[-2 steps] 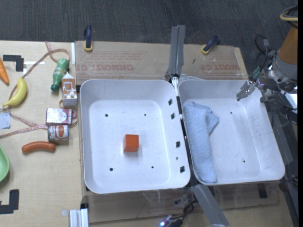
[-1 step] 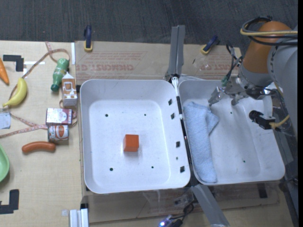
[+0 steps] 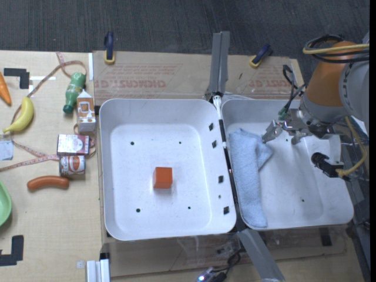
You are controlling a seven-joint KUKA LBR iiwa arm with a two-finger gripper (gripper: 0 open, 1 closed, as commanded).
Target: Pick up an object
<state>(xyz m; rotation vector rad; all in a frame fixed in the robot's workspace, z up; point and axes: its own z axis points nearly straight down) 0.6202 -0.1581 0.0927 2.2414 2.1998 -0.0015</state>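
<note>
1. The jaws (image 3: 286,131) are seen over the right bin (image 3: 329,216), near its back wall. They are spread apart, and nothing is held between them.
2. A light blue cloth (image 3: 248,175) is laid in the right bin, along its left side. The jaws are placed just beside the top end of the cloth.
3. The grey arm (image 3: 352,93) with its orange band (image 3: 326,84) is seen coming in from the right.
4. An orange block (image 3: 163,178) is set near the middle of the left bin (image 3: 117,216). It is well apart from the jaws.
5. The two white bins are set side by side on the worktop (image 3: 35,216).
6. To the left of the bins, a banana (image 3: 21,116), a green bottle (image 3: 74,91), a small can (image 3: 73,165) and a toy sausage (image 3: 48,183) are laid on the worktop.
</note>
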